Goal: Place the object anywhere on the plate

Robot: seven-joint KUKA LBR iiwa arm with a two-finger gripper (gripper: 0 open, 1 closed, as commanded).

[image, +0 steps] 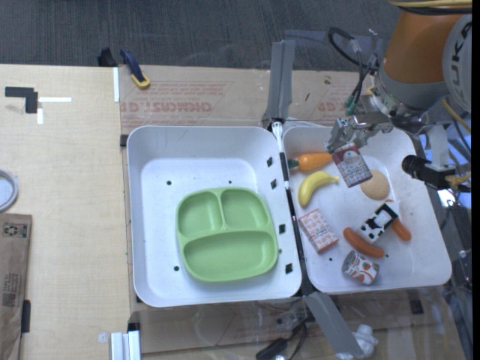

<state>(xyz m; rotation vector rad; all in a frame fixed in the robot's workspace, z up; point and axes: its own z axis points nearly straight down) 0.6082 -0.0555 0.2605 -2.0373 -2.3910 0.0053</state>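
gripper [349, 137] — can't tell its grip | small packet [353, 168] just under it, looks light and flat — grab by the edges | banana [316, 186] close below-left | green plate [226, 233] far left in other bin

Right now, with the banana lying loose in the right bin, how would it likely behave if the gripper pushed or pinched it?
The banana looks like smooth, glossy toy plastic, so probably light, rigid and somewhat slippery. Its curved, rounded body may pivot or rock under a sideways push rather than slide straight. The carrot lies close above it and the small box just below, so a nudge could disturb either.
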